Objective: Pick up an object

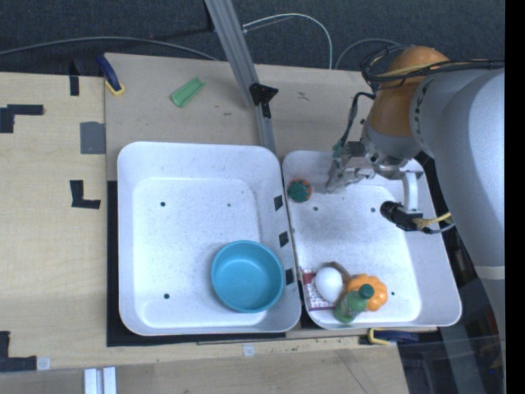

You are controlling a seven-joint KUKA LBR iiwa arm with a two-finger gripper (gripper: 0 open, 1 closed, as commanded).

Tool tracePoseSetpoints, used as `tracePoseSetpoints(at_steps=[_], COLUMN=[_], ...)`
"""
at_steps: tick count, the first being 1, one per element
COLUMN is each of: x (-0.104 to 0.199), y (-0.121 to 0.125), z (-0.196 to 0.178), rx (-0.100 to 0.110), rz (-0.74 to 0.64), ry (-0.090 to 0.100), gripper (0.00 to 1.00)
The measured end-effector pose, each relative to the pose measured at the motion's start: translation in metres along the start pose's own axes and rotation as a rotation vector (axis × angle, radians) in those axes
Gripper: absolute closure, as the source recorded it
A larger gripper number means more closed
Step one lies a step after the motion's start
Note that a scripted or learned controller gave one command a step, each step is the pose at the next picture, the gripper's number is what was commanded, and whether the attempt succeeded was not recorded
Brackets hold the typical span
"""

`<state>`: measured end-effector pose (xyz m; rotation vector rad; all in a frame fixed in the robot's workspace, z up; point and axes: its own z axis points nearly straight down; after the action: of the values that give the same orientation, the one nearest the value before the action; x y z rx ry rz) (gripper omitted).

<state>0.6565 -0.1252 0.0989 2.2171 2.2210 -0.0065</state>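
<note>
1. Gripper [335, 180] hangs over the right white bin [426, 298] near its far rim; whether it is wide or narrow cannot be told.
2. Small round green-and-orange ball [299, 191] sits at the gripper's nine o'clock, apart from it.
3. White egg-shaped object [329, 283], orange round toy [371, 291] and green bottle-shaped toy [351, 304] cluster at the bin's six o'clock.
4. Blue round plastic bowl [246, 276] rests in the left white bin [135, 220].

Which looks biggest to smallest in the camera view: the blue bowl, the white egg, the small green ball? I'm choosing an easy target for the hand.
1. Blue bowl, by far the largest.
2. White egg.
3. Green ball, a little smaller than the egg.
</note>
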Motion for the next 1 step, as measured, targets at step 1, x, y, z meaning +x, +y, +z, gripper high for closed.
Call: tracePoseSetpoints(at_steps=[1], x=[-0.0060], y=[-0.0065], z=[-0.0558], rx=[-0.005], rz=[0.000], ry=[0.004], gripper=[1.00])
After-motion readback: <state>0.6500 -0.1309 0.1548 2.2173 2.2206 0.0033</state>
